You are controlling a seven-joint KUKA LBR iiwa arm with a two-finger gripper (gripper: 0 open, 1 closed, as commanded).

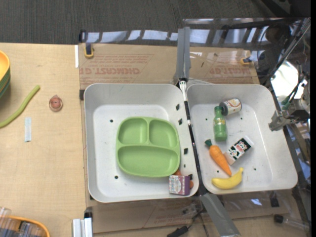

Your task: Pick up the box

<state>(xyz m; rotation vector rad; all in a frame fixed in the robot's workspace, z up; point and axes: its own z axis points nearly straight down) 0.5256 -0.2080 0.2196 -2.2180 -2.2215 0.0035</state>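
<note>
My tool (277, 121) hangs at the right bin's (261, 95) right rim; whether it grips anything I cannot tell. The box (179, 184) lies in the left bin's (98, 147) near right corner, just beside the green plate (148, 146).

Legible print: cardboard sheet (129, 63) under the bins, upper centre of frame, bears red lettering reading "CHEMCAST GP", seen upside down and mirrored. A second red print on the cardboard at upper right is too blurred to read.

A small pink box (179, 184) lies in the left bin (98, 147), just beside the green divided plate (147, 147).
</note>
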